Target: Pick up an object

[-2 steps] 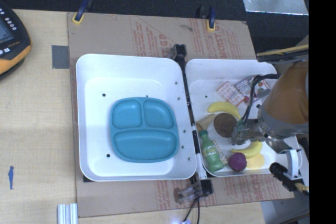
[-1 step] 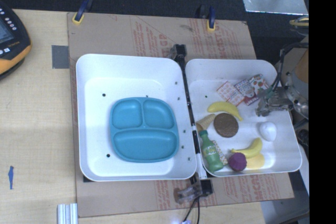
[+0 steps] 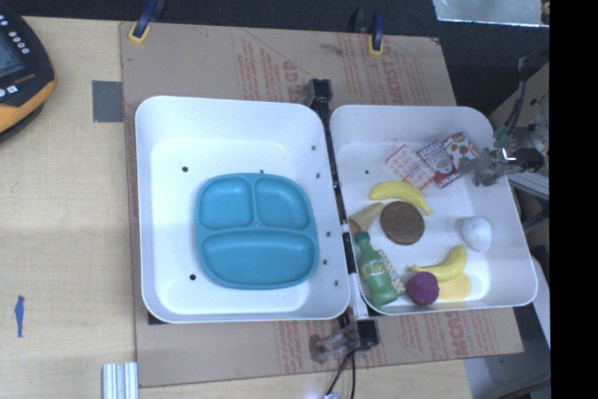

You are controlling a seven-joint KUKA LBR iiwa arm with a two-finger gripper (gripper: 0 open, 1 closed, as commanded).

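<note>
**Gripper at the far rim, nothing in it yet**

Taking the blue divided plate (image 3: 256,231) as my marker: it lies flat in the middle of the left bin (image 3: 159,121), alone there, which suggests that bin is a place for things to land rather than to be taken from.

Everything pickable is to the right of the plate, across the seam, in the right bin (image 3: 523,290). Nearest me and closest to the plate is a green bottle (image 3: 377,272), lying on its side along the bin's inner wall. Just right of it sits a purple ball (image 3: 422,288), touching a yellow banana (image 3: 450,263) that curves above a pale yellow piece. Farther right is a white egg-like object (image 3: 476,234). Moving back, level with the plate's upper edge, a brown round disc (image 3: 403,223) rests just below a second banana (image 3: 400,193), with what looks like a cone tucked toward the seam. Farthest back lie flat red-and-white packets (image 3: 430,158).

The gripper (image 3: 495,165) sits well right of the plate, at the right bin's far right corner near the packets. It is small and blurred from where I stand, so I cannot tell how it is set, and I see nothing carried in it. I judge the pick is not yet made; the packets lie closest, but flat things against a bin floor look hard to grasp.
</note>
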